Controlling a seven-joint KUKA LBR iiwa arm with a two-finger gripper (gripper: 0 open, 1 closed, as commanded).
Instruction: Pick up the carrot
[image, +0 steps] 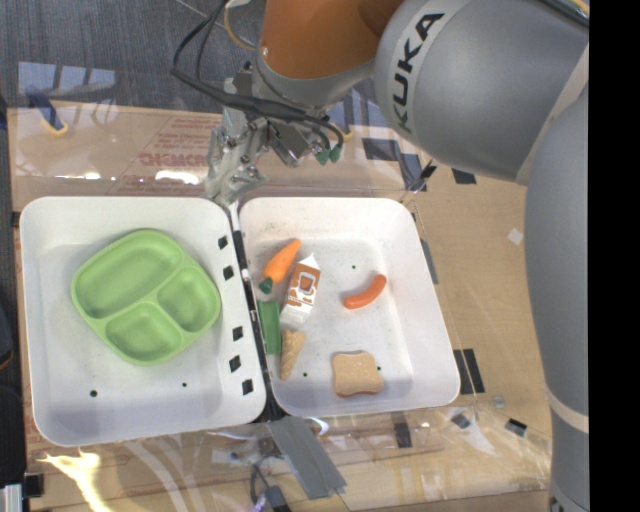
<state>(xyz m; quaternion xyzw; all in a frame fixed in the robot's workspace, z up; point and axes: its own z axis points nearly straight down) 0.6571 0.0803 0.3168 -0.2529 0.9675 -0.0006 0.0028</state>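
Observation:
An orange carrot (280, 263) with a green stem end lies tilted in the right bin (410, 300), near that bin's left wall, touching a small milk carton (302, 291). My gripper (232, 172) hangs above the back edge of the bench where the two bins meet, up and left of the carrot and well apart from it. Nothing shows between its fingers.
A green divided plate (146, 295) sits in the left bin (60, 400). The right bin also holds a sausage (364, 291), a slice of bread (356, 373), a green stick (270, 326) and a waffle cone (291, 352). The grey arm (480, 90) fills the upper right.

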